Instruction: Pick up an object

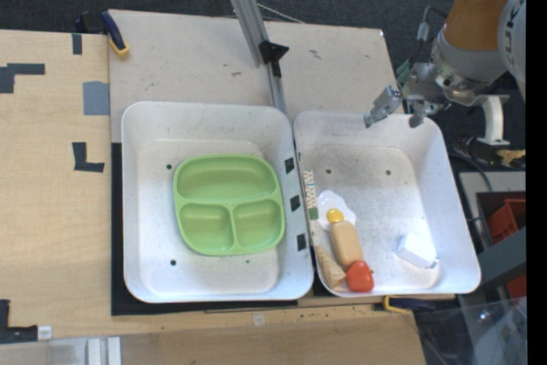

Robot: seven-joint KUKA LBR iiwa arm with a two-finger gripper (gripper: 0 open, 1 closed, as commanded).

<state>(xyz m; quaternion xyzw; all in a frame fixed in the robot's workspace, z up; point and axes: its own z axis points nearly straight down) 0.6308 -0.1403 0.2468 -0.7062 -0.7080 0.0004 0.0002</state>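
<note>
My gripper (395,113) hangs over the far right corner of the right bin (444,175), its two fingers spread apart with nothing between them. In that bin's near left corner lie a tan hot-dog-like toy (345,243) with a yellow end, a red tomato-like ball (360,277), and a long patterned stick (313,218) along the left wall. A small white block (417,253) rests near the bin's front right. All these objects lie well below and to the left of the gripper.
The left bin (137,184) holds a green three-compartment plate (229,203). A grey metal pole (244,0) slants across the back of the bench above the bins. Cables and a white fitting sit beside the arm at the right.
</note>
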